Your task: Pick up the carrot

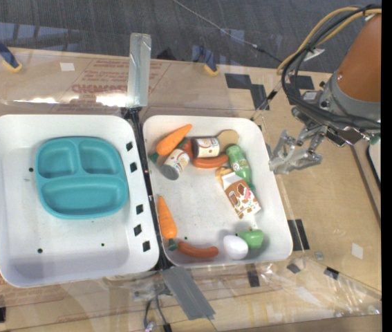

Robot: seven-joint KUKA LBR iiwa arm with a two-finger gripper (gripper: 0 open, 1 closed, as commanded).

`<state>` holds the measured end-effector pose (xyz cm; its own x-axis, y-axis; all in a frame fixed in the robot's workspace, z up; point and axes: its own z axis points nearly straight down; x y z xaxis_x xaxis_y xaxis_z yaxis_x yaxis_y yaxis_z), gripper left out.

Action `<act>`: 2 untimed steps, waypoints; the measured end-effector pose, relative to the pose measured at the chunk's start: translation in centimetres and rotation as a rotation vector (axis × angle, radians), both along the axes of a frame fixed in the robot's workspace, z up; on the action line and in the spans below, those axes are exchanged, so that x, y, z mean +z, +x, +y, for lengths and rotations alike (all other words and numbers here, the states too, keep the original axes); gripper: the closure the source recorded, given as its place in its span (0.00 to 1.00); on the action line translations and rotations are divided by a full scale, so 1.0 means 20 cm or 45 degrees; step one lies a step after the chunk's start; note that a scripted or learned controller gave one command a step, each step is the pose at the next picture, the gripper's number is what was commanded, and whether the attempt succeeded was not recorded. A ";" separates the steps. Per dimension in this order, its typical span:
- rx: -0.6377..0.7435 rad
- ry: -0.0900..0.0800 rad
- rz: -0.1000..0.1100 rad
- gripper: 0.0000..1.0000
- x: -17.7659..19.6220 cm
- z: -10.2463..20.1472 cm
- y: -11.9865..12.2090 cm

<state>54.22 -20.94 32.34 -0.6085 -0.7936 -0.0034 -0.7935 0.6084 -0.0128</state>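
Two carrots lie in the right bin [268, 185]. One carrot [171, 138] rests slanted in the far left corner, next to a small can [177, 163]. The other carrot [165, 216] runs along the bin's left wall, its green tip toward the front. My gripper [296, 152] hangs outside the right bin, just past its right rim, over the bench. Its fingers stand open with nothing between them. It is well to the right of both carrots.
The right bin also holds a jar [207, 146], a sausage [211, 162], a green bottle [237, 161], a carton [240, 194], a white egg [235, 246], a green piece [254, 238] and a red sausage [196, 250]. A teal divided plate [81, 177] lies in the left bin [9, 247].
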 end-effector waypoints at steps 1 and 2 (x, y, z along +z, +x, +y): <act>0.055 0.000 0.001 1.00 0.70 0.00 0.19; 0.135 0.000 0.009 1.00 0.86 -0.01 -0.23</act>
